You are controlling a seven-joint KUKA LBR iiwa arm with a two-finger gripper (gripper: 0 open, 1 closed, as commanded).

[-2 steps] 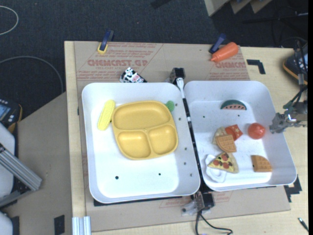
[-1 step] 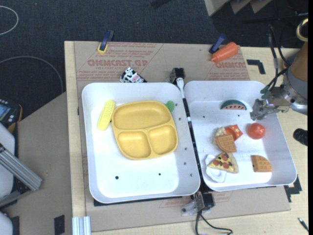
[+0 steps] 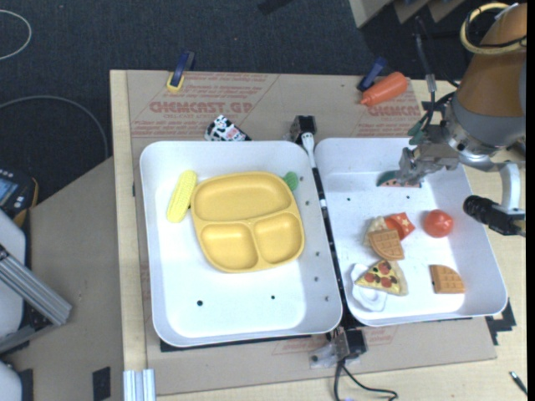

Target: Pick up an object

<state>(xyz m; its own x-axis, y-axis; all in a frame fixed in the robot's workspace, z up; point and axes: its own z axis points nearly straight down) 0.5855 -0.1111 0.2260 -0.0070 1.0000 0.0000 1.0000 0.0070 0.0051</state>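
My gripper hangs low over the back of the right bin, reaching in from the right. Just under its tip lies a thin watermelon slice, green and red, partly covered by it. Further forward in the same bin are a red tomato, a round waffle with a red piece behind it, a pizza slice and a brown toast wedge.
The left bin holds a yellow divided plate, a corn cob at its left and a small green item behind it. On the bench behind the bins sit an orange clamp, a blue-yellow clamp and a black-and-white toy.
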